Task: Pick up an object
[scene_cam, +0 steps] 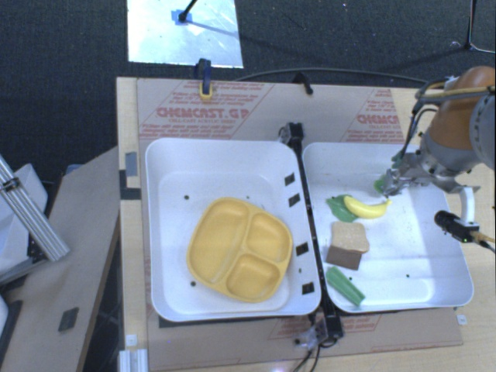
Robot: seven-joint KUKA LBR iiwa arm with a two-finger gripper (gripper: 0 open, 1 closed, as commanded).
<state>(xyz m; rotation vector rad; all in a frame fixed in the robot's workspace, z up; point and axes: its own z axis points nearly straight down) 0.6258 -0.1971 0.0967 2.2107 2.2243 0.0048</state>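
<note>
Gripper (390, 184) low in right bin (442, 285) — banana (366, 207) just beside it, likely the target — its grasp state cannot be told.

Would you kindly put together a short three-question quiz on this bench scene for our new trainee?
1. True or false: the yellow tray lies in the right bin.
2. Which item lies nearest the claw? A) banana B) bread slice C) green stick
3. Fill in: the yellow tray has ___ compartments.

Key: 1. False, it lies in the left bin. 2. A. 3. Three.
</note>
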